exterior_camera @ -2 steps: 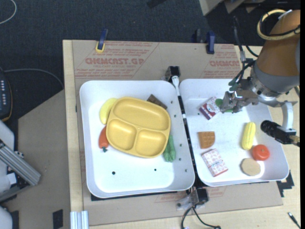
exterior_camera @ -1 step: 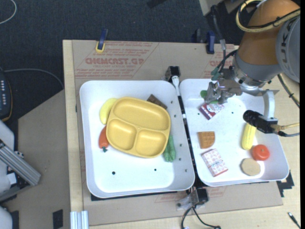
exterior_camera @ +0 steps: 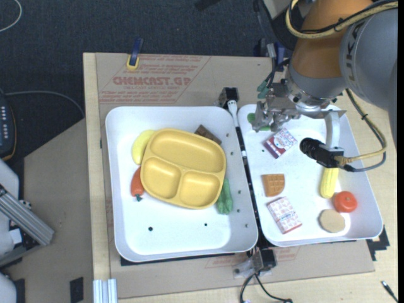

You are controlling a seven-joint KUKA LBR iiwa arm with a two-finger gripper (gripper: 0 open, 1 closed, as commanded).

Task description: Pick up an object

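The right bin [exterior_camera: 363, 169] holds a red and white packet [exterior_camera: 279, 142], an orange square cracker [exterior_camera: 273, 184], a second red and white packet [exterior_camera: 284, 213], a yellow corn cob [exterior_camera: 329, 180], a red tomato [exterior_camera: 344, 201] and a round tan biscuit [exterior_camera: 332, 221]. My gripper [exterior_camera: 270, 117] hangs over the bin's far left corner, just above the first packet. A small green item [exterior_camera: 251, 116] peeks out at the gripper's left side, partly hidden by it. Nothing is visibly held.
In the left bin [exterior_camera: 120, 201], a yellow divided plate [exterior_camera: 183, 168] lies over a yellow fruit [exterior_camera: 142, 145], a red-orange piece [exterior_camera: 137, 184], a green piece [exterior_camera: 224, 198] and a brown piece [exterior_camera: 205, 132]. The arm's black fitting [exterior_camera: 314, 148] and cable hang over the right bin.
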